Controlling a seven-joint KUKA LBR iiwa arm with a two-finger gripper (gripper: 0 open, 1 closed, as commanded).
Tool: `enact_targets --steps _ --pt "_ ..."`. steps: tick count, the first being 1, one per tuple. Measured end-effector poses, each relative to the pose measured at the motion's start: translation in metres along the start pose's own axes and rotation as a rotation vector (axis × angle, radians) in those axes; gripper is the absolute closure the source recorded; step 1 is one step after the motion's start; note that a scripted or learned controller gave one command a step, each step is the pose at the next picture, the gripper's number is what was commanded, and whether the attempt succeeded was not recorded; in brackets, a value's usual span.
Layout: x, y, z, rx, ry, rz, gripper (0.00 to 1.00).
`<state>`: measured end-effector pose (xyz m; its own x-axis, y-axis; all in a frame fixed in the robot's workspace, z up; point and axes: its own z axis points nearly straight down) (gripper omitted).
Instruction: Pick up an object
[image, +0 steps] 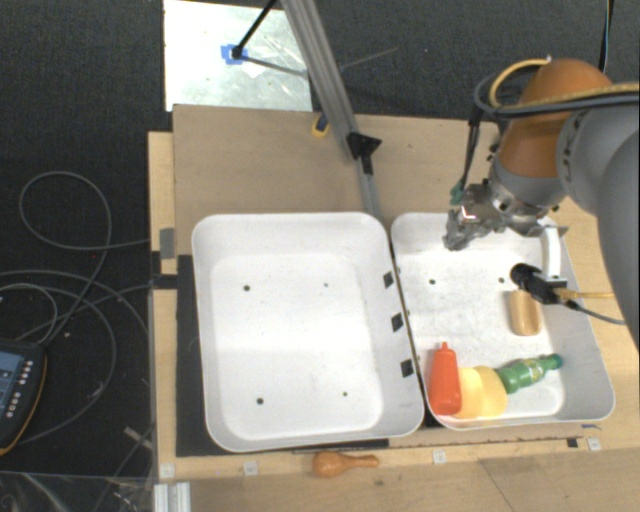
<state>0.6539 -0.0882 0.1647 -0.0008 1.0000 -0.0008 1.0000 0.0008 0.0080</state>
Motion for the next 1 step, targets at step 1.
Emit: enact_targets --steps 1 --pt "-0.0047 0.0095 -0.0618 -0.002 -0.001 -0.003 1.00"
